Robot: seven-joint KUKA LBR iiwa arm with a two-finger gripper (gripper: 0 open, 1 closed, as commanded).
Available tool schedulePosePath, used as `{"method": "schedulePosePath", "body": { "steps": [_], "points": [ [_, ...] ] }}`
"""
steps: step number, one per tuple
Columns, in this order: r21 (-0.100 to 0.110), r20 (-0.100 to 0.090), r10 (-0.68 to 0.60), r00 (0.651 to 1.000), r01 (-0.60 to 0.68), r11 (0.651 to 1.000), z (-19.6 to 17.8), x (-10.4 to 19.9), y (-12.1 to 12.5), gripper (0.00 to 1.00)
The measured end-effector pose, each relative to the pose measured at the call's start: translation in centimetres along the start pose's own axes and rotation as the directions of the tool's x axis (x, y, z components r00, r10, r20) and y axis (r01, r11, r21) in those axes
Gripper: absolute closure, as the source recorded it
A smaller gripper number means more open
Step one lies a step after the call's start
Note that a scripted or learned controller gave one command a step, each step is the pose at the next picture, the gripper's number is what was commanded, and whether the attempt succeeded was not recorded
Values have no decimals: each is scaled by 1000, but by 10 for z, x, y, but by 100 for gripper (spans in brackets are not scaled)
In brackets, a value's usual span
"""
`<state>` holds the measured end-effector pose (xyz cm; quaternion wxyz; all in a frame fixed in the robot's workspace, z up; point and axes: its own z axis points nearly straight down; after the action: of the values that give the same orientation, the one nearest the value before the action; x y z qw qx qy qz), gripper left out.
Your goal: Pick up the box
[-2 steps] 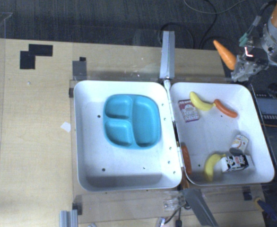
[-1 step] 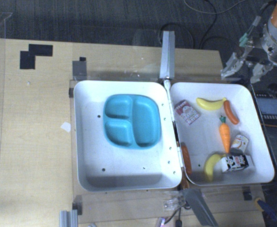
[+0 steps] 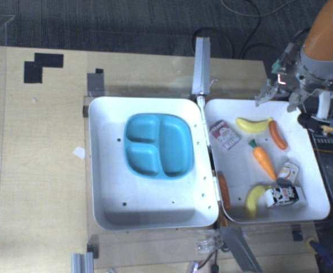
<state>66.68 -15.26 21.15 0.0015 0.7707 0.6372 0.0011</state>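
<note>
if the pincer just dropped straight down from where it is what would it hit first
Probably the back rim of the right bin, or bare floor just inside it, near the banana. The pincer hangs over that far edge, but depth is hard to judge from this slanted view.

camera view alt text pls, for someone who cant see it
The gripper hovers at the right bin's far edge, above a small box, bananas, a carrot and sausages. The left bin holds a blue tray.

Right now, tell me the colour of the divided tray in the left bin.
Light blue; the tray shows in the camera view.
</note>
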Motion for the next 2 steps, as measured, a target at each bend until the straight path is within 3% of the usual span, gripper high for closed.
{"method": "schedulePosePath", "body": {
  "steps": [1, 2],
  "points": [
    [0, 0, 75, 997, -75, 997, 112, -37, 10, 0],
    [-3, -1, 272, 962, -272, 962, 62, -35, 11, 0]
  ]
}}
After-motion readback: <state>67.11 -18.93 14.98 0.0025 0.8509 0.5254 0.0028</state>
